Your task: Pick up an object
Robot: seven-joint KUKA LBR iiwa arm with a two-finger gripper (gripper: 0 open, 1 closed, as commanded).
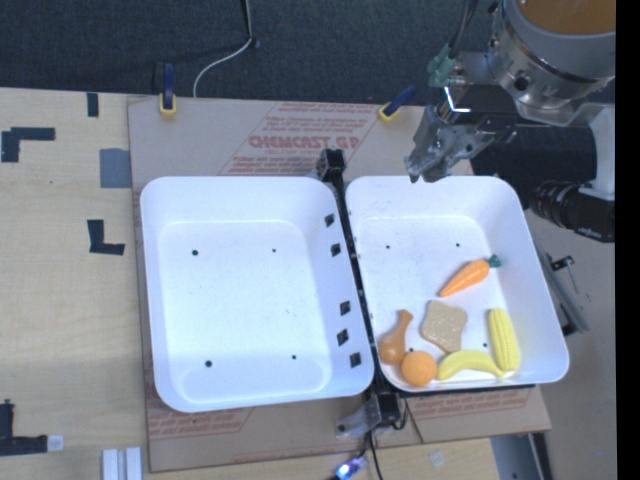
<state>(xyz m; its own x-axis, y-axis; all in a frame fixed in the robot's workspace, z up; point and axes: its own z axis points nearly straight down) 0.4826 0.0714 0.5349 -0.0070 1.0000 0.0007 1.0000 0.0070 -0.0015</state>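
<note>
The right bin (505,200) holds a carrot (466,277), a slice of bread (443,325), a corn cob (503,339), a banana (467,366), an orange (418,369) and a brown drumstick-shaped piece (396,337), all bunched in its near half. My gripper (432,166) hangs over the far rim of that bin, well above and behind the objects. Nothing shows between its fingertips, and their spacing is unclear from this angle.
The left bin (160,208) sits beside the right one, joined by a black clip strip (343,268). Both rest on a cardboard sheet (290,138). Yellow clamps (167,103) and a cable lie at the far edge.
</note>
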